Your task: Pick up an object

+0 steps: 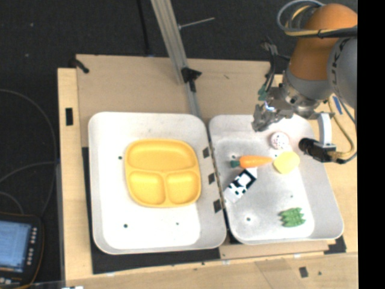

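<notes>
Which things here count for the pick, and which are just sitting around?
For the pick:
- gripper, above the right bin's far edge
- carrot
- yellow piece
- pale round piece
- green piece
- black-and-white block
- right bin

Lying about:
- yellow tray
- left bin
- metal post

Two shallow white bins (pixel 108 161): smooth matt plastic look. Yellow three-compartment tray (pixel 162 172): smooth plastic, slight sheen. Tan bench top (pixel 138 89): matt, wood-like board. Slanted grey pole (pixel 171 29): ribbed metal. Orange arm band (pixel 322 38): glossy.
</notes>
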{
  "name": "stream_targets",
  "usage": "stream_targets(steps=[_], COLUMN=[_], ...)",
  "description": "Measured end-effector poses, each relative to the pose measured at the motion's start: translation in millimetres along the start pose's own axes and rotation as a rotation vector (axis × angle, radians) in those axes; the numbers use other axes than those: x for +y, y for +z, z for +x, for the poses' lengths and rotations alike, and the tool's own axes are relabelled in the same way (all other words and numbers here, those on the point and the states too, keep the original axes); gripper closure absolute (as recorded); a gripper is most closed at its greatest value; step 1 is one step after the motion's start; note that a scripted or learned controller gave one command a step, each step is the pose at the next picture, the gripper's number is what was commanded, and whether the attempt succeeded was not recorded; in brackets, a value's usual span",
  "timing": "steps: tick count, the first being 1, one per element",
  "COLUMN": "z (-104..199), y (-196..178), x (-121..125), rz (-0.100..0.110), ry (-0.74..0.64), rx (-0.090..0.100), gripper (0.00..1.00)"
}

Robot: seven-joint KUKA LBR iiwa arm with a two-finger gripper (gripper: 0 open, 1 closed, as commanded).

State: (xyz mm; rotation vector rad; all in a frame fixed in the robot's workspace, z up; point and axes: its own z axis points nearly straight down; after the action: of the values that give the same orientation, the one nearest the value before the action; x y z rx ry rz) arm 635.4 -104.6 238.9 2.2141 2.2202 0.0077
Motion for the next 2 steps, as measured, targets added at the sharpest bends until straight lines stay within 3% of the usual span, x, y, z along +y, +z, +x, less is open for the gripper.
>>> stream_targets(steps=[1,2], z=[-0.4,53.7], y=[-4.3,0.3], x=[0.8,-16.4], rz=[0.005,0.008], ry=[-0.001,-0.003], rx=[0.001,0.002], gripper=[1.0,1.0])
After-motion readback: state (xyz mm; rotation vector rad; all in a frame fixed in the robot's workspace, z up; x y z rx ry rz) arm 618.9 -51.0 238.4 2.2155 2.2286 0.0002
